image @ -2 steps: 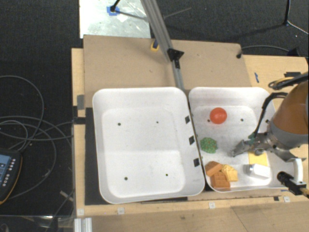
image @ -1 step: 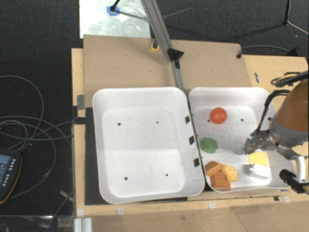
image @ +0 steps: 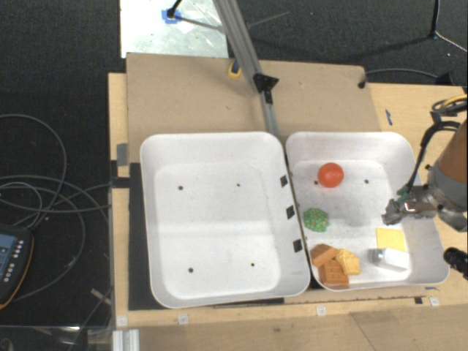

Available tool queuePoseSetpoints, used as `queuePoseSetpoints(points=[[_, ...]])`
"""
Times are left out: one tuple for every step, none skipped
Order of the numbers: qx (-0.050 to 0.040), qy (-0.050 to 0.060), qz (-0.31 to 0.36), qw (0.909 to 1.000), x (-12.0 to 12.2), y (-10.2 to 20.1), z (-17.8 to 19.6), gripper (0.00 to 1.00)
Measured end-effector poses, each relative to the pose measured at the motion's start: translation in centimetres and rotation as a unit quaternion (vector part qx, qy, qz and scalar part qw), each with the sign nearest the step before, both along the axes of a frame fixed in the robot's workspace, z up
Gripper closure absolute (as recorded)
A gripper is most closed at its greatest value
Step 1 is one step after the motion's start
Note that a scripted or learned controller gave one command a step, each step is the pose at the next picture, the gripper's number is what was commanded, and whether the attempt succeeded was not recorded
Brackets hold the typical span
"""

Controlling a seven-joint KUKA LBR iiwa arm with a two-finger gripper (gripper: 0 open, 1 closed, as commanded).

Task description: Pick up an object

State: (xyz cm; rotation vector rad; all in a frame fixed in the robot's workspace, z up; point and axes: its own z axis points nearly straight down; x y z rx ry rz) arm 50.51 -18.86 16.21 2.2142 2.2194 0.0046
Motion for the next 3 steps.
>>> queuePoseSetpoints(points=[[-0.0005,-0.001,0.002,1.0000,0.3,0.0,6.5,1.00],[-0.0006,-0.001,0.002,1.0000,0.4,-0.2,12.9,1.00],[0.0021,0.002,0.004,1.0000,1.4,4.8,11.2,1.00]])
